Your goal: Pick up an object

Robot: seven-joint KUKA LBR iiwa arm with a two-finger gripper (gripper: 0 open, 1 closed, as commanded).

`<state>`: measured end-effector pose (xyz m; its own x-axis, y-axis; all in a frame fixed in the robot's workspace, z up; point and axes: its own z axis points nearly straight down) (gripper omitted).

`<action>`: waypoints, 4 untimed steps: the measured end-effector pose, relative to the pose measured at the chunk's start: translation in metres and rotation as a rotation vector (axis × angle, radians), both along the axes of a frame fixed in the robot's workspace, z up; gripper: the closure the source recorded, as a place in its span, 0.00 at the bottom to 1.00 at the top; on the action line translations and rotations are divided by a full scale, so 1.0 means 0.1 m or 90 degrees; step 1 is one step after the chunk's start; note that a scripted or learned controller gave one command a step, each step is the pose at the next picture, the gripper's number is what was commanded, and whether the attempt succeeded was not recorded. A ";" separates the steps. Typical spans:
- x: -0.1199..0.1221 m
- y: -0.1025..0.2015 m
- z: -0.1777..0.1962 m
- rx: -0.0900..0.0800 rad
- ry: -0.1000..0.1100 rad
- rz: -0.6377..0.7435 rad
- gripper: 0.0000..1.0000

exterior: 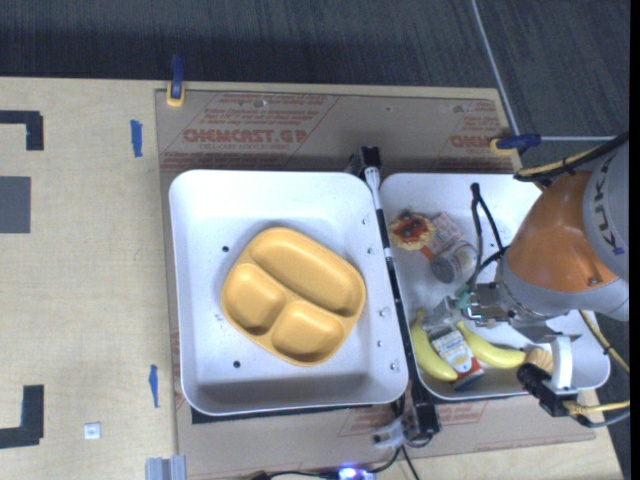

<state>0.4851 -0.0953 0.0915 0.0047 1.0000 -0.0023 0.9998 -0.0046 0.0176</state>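
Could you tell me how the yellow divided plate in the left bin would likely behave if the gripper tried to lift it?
The yellow plate looks moulded and rigid, so it probably won't flop. It lies flat in the left bin, offering mainly its rim. Its glossy surface may slip.

You saw a mustard-yellow divided tray [292, 295] against the plain white of the left bin [200, 268]. In the white right bin [590, 368] lay bright yellow bananas [440, 356], a red-and-yellow packet [411, 230] and a grey, clear-looking wrapper [455, 258]. The arm [565, 248] was grey with an orange band. The bench [80, 268] was pale tan wood with black marks and blue tape bits.
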 end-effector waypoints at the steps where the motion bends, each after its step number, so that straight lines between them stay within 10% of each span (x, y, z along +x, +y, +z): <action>1: 0.01 0.00 0.09 -0.001 -0.002 0.000 1.00; 2: 0.01 0.00 0.09 0.000 -0.002 0.000 0.00; 3: -0.04 0.02 -0.05 0.000 0.006 0.003 0.00; 4: -0.02 0.02 0.06 -0.001 0.003 0.002 1.00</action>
<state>0.4832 -0.0933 0.0972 0.0015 1.0000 -0.0043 0.9999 -0.0015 0.0133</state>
